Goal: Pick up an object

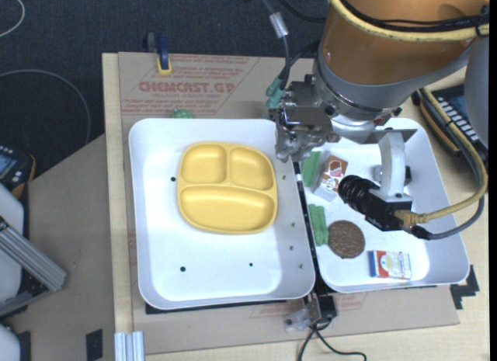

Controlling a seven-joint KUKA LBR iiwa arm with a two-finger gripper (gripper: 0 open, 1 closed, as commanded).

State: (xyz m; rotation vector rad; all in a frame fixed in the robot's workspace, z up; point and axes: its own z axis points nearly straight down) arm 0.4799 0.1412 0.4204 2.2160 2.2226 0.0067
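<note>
The gripper hangs over the right bin's far-left corner; its grip state cannot be told. It should centre squarely above the green block before descending.

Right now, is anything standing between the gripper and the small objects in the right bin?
Nothing visible does. The gripper hangs at the right white bin's left edge, directly over the green block and the red-and-white card. The round brown cookie lies lower down.
</note>
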